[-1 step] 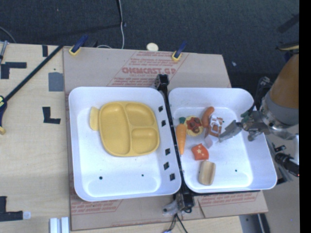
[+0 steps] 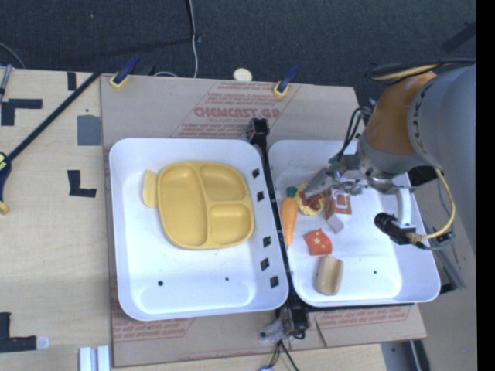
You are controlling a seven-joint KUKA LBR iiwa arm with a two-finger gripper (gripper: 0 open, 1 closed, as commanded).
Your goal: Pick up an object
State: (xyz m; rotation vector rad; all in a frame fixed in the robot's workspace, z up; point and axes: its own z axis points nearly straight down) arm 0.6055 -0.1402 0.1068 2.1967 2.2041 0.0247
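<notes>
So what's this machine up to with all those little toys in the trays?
A grey robot arm reaches in from the right, its gripper low over a cluster of toy food in the right bin. Near it lie a carrot, a red piece and a tan bread-like piece. Nothing looks lifted yet. The left bin holds a yellow divided plate.

Arm [image 2: 445, 122]: bulky grey casing, rounded. Orange band [image 2: 390, 118] above wrist. Silver metal gripper [image 2: 329, 178] at tip. Black knob-like fitting [image 2: 389, 226] on white bracket. Black and yellowish cables [image 2: 447, 199] looping alongside.
</notes>
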